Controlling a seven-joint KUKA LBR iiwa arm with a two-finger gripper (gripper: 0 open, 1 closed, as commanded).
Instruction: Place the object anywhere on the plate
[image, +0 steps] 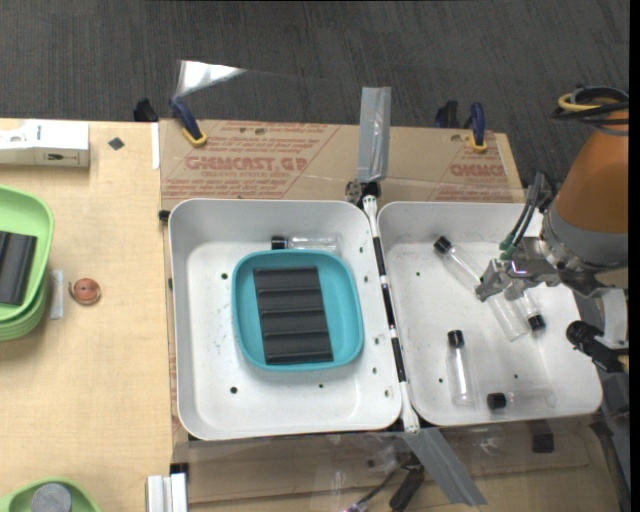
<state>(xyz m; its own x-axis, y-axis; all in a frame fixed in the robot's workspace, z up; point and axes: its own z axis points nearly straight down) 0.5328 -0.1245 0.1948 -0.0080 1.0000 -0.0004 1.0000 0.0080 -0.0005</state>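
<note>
A teal plate (346, 320) lies in the left bin (200, 330), with a black ridged block (292, 313) on it. Several clear vials with black caps lie in the right bin (420, 390): one at the far left (452, 258), one near the front (459, 368), and one under the wrist (522, 318). A loose black cap (496, 401) rests near the front wall. Another clear vial (302, 242) lies in the left bin, behind the plate. My gripper (503, 282) hangs low over the right bin's right half, just up-left of the nearest vial. Nothing is visibly held.
The divider between the two bins (385, 300) runs between gripper and plate. On the bench to the left are a green tray (30, 225), a small brown disc (86, 291) and a white box (45, 143). Cardboard with clamps (187, 122) lies behind the bins.
</note>
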